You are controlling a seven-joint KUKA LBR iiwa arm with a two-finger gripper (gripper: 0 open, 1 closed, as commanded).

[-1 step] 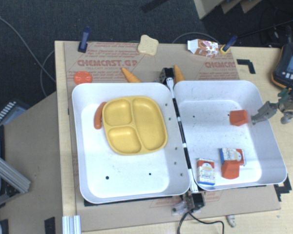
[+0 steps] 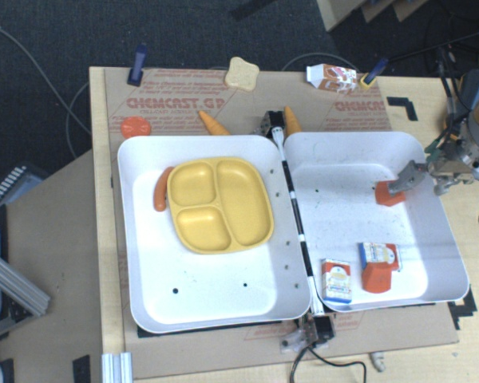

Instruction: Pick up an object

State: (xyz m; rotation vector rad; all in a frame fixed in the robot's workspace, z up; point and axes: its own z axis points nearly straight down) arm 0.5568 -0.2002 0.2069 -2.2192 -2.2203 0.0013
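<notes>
My gripper (image 2: 409, 179) reaches in from the right over the right bin (image 2: 343, 154), low near its right wall. Its grey tip lies right against a small orange-red piece (image 2: 388, 197) on the bin floor, and I cannot tell whether the piece is held. Nearer the front of that bin lie a small carton (image 2: 336, 282), a second carton (image 2: 378, 253) and a red block (image 2: 376, 278) touching it. The left bin (image 2: 215, 294) holds a yellow divided plate (image 2: 220, 204) with a sausage (image 2: 160, 188) along its left side.
On the cardboard behind the bins lie a bread slice (image 2: 242, 73), two carrots (image 2: 213, 123) (image 2: 291, 120), a red disc (image 2: 133, 126), a blue clip (image 2: 136, 64) and a small carton (image 2: 333, 76). A black divider (image 2: 294, 206) runs between the bins.
</notes>
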